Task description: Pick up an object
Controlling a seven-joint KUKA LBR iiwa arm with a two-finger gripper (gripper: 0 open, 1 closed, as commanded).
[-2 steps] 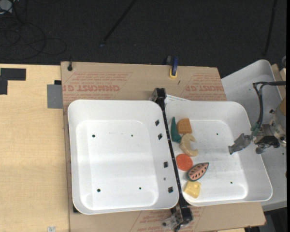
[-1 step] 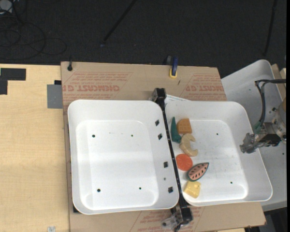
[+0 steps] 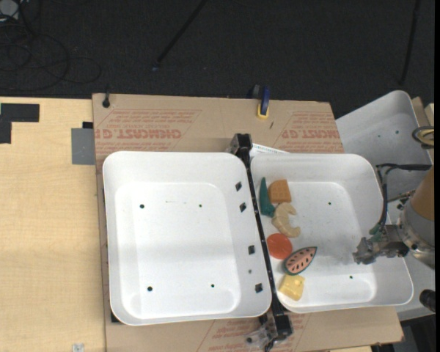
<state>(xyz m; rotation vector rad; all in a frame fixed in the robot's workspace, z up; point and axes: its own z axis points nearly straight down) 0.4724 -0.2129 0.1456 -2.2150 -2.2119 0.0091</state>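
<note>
Objects for picking, a red disc, a pink slice, a yellow block, an orange cube and a cream piece, lie clustered in the right bin, well apart from the tool and beyond it toward the divider. Nothing is grasped yet; reaching, closing and lifting remain.

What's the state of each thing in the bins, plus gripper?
Gripper: low at right bin's right side, holding nothing visible.
Orange block: loose, near divider.
Teal piece: against divider.
Cream piece: loose.
Red disc: flat.
Watermelon slice: flat.
Yellow piece: front corner.
</note>
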